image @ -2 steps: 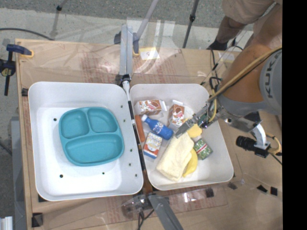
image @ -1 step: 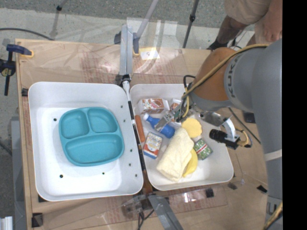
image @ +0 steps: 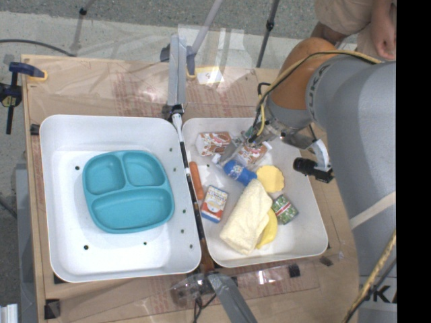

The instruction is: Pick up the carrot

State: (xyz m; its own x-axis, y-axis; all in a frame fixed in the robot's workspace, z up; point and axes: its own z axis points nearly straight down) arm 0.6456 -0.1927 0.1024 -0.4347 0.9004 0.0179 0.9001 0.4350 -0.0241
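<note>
The carrot (image: 196, 180) is a thin orange stick lying lengthwise against the left wall of the right bin (image: 311, 237), just beside the divider between the bins. My gripper (image: 252, 138) is low over the back of that bin, right at a red-and-white snack packet (image: 253, 155), about a hand's width to the right of the carrot and farther back. The grey arm with its orange band (image: 296, 79) comes down from the upper right.
The right bin also holds a second snack packet (image: 214, 142), a blue can (image: 239, 171), a yellow round piece (image: 271, 178), a small carton (image: 214, 203), a cream cloth-like bundle (image: 248, 215) and a green packet (image: 285, 209). A teal divided plate (image: 128, 190) lies in the left bin (image: 60, 247).
</note>
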